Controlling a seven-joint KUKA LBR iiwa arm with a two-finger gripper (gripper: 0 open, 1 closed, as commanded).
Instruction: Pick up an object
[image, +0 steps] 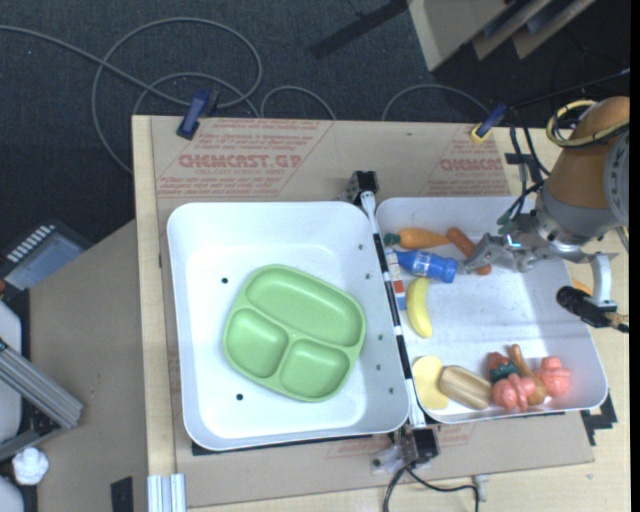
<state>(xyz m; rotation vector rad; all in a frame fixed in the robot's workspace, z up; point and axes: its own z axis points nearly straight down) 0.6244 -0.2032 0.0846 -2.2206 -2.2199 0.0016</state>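
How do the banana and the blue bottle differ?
The banana is yellow and curved; the bottle is blue and straight with a white end. The banana runs along the bin divider; the bottle lies across it, nearer the far wall. Both lie flat in the right bin.

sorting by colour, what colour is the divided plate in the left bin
Light green plate, seen in the camera view.

Blue clamp (196, 113) gripping the bench's (250, 160) far edge; grey cables (150, 60) looping across dark carpet (80, 150) behind.

Toy foods (500, 380) lie scattered in right bin (560, 330).
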